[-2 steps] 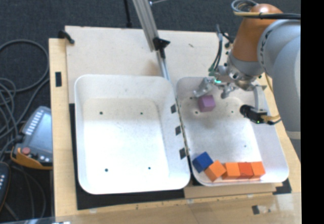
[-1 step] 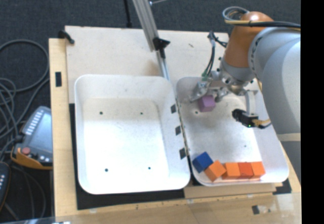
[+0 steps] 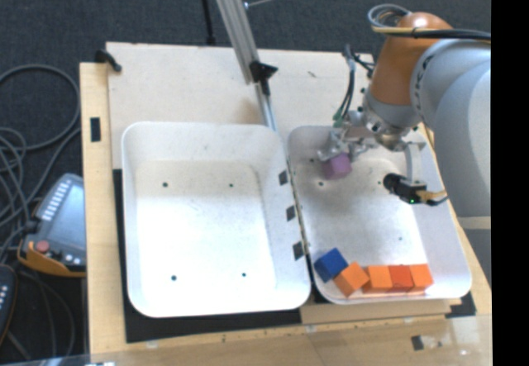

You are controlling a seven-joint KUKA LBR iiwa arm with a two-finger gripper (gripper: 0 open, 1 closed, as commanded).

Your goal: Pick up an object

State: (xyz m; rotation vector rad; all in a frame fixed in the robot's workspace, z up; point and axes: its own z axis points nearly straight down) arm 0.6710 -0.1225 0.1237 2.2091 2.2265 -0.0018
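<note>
Right bin [image 3: 430,228]: one blue block [image 3: 331,263], four orange blocks [image 3: 387,278], one purple object [image 3: 336,165]. Arm bent down over it; gripper [image 3: 340,154] fingers clamped on purple object.

Both bins [image 3: 207,216] are white. 1 blue block [image 3: 331,263] sits beside 4 orange blocks [image 3: 387,278]; the object [image 3: 336,165] under the grey-and-orange arm [image 3: 438,83] is purple.

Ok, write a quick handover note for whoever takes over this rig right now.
Gripper: over the right bin's far end, with a purple object at its fingertips; grip not confirmed.
Blue block and a row of orange blocks lie along the right bin's near edge.
Done: arm is at the purple object.
Left: confirm the grasp and lift.
</note>
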